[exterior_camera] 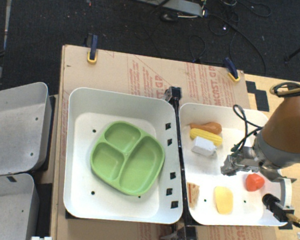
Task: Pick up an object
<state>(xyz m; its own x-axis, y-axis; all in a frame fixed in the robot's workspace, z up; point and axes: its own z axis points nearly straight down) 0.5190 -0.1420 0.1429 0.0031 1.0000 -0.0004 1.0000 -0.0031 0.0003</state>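
Both white bins (pixel 77 135): smooth plastic, faint sheen. Green divided plate (pixel 128 157): matt moulded plastic. Counter (pixel 139 74): raw brown cardboard or fibreboard, printed red, dull. Toy foods, red ball (pixel 254 182) and yellow piece (pixel 224 200): smooth, slightly glossy plastic. Gripper (pixel 232 166): dull grey metal.

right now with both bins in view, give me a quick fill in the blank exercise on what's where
1. The green divided plate lies in the ____ bin of the camera view.
2. The gripper hangs over the ____ bin.
3. The plate has ____ compartments.
4. The round red object lies beside a ____ object nearer the bin's front edge.

Missing words: left; right; three; yellow
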